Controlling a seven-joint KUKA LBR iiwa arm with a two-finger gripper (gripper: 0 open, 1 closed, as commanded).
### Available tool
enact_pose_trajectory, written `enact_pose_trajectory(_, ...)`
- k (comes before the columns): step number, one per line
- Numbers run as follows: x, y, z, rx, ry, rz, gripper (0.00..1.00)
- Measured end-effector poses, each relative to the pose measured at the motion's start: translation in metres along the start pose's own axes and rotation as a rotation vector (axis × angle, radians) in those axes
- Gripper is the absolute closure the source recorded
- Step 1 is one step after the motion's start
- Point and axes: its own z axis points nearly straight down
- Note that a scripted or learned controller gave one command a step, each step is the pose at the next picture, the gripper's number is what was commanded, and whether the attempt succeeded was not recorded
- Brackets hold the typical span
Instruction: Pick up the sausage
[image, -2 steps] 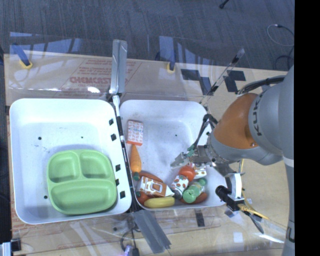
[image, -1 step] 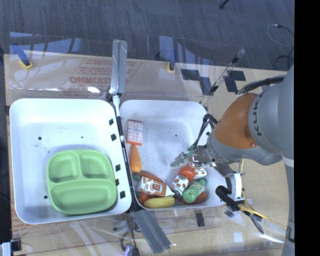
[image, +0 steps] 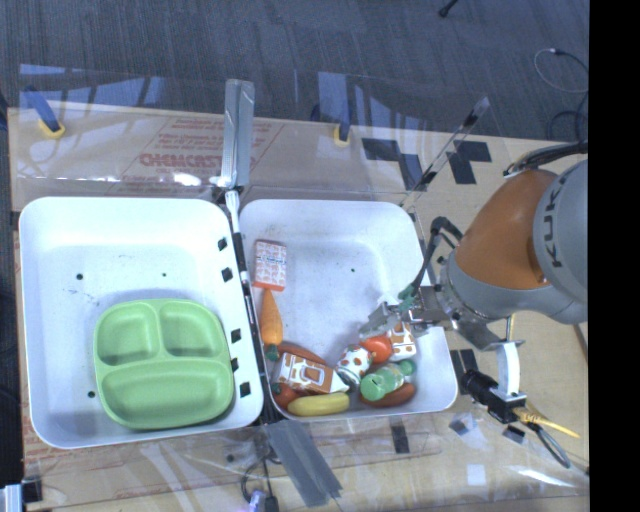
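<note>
Right now I have the arm (image: 520, 250) reaching in from the right side of the worktop (image: 480, 180), its orange band sitting above the near right corner of the right bin (image: 330, 215). The hand (image: 385, 322) is low over the toys heaped in that corner, and from my view I cannot tell how it is set, as it blends into the clutter beneath it.

The sausage (image: 395, 396), as best I can make out, is the dark reddish-brown piece lying along the near wall of the right bin, just beside a green toy (image: 378, 383) and partly tucked under it. It sits slightly nearer than the hand, with nothing visibly closed around it.

Other items crowd the same area: a small red piece (image: 377, 348) right under the hand, a white and red carton (image: 402, 343) next to it, a yellow banana (image: 318, 404) against the near wall, and an orange-brown box (image: 305, 373) just left of the cluster. An orange carrot (image: 271, 318) lies along the left wall of this bin, and a small pink and white packet (image: 270, 265) sits farther back, apart from the rest.

The left bin (image: 60, 240) holds a green divided plate (image: 162, 362) toward its near side.
</note>
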Motion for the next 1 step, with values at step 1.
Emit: enact_pose_trajectory(1, -0.0110, 0.0066, 0.0700, -0.023, -0.007, 0.097, 0.00)
